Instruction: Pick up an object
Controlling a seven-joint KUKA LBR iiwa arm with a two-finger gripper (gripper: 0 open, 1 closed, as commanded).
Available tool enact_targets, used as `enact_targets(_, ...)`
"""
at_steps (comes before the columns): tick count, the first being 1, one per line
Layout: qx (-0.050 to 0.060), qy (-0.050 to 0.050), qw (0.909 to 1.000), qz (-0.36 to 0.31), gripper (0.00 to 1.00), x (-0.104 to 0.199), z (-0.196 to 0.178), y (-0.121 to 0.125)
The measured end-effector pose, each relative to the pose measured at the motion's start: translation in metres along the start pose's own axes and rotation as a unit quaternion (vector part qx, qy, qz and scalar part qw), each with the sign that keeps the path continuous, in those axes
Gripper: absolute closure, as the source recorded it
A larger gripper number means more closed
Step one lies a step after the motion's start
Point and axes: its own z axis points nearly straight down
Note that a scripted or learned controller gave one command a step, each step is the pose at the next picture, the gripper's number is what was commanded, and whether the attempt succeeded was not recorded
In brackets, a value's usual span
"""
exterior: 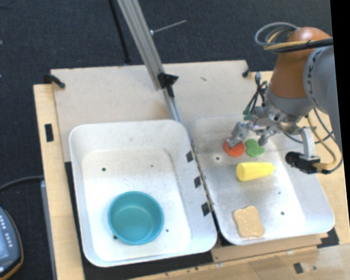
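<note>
While the arm is reaching in from the right over the far part of the right bin, the claw is hanging low above 2 small things lying side by side, an orange-red piece and a green piece, and its fingers are looking spread rather than pinched, with nothing visibly caught between them. The step in hand is reading as the approach to a grasp: the fingers are standing just over and partly in front of those 2 pieces, though whether they are already touching either one I cannot tell. Just near of them a yellow object is lying on its side, and nearer still, toward the bin's near edge, a tan slice is lying flat. The left bin is holding a teal bowl, well apart from the arm. The next move is probably calling for a settled choice between the orange-red and green pieces, since they are sitting so close together that a closing claw could nudge one away or pinch both. It is also calling for a straight descent, a firm close, then a lift clear of the bin.
</note>
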Motion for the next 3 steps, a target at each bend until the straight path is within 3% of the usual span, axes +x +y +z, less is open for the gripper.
enact_targets(1, -0.004, 0.000, 1.0000, 0.000, 1.00, -0.001, -0.014, 0.002)
enact_targets(2, -0.005, 0.000, 1.0000, -0.002, 1.00, 0.004, -0.077, 0.006)
enact_targets(3, -0.002, 0.000, 1.0000, -0.001, 1.00, 0.002, -0.070, 0.006)
